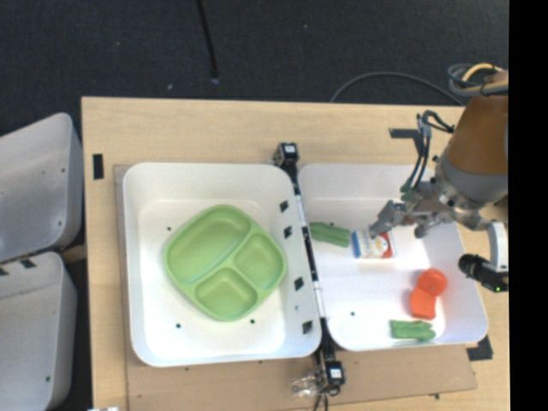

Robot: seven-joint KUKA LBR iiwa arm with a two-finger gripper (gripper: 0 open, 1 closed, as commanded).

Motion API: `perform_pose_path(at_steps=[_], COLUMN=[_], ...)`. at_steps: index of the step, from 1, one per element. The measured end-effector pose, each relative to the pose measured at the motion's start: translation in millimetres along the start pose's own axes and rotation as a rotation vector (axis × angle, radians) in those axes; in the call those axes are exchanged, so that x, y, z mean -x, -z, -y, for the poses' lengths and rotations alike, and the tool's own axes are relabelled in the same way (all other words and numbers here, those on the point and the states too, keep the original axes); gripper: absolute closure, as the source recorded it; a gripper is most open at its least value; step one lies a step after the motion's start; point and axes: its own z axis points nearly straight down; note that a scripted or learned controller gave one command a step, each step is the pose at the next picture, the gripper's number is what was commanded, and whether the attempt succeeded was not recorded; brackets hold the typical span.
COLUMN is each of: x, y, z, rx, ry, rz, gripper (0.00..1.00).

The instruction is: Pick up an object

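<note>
Overhead view of the two bins: the gripper (383, 227) hangs low in the right bin (360, 187), directly above a small white packet with blue and red-orange markings (373, 246) whose long axis cannot be judged from here; whether the fingers are spread or closed, and whether they touch the packet, cannot be told. Just left of the gripper lies a green bar (330, 234), its long axis running left to right with a slight downward tilt toward the gripper. Below and right of the gripper sit an orange cup-like object (427, 293) and, beyond it, a second green piece (412, 330) lying crosswise, while well to the left a green divided plate (225, 261) rests in the left bin (141, 229).
</note>
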Motion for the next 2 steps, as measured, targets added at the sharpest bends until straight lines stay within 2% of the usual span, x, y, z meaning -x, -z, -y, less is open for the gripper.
perform_pose_path(at_steps=[1,2], x=[0,-7], y=[7,-53], z=[-3,-2], rx=[0.013,0.009], ry=[0.003,0.001], rz=[0.002,0.002], gripper=[0.0,0.0])
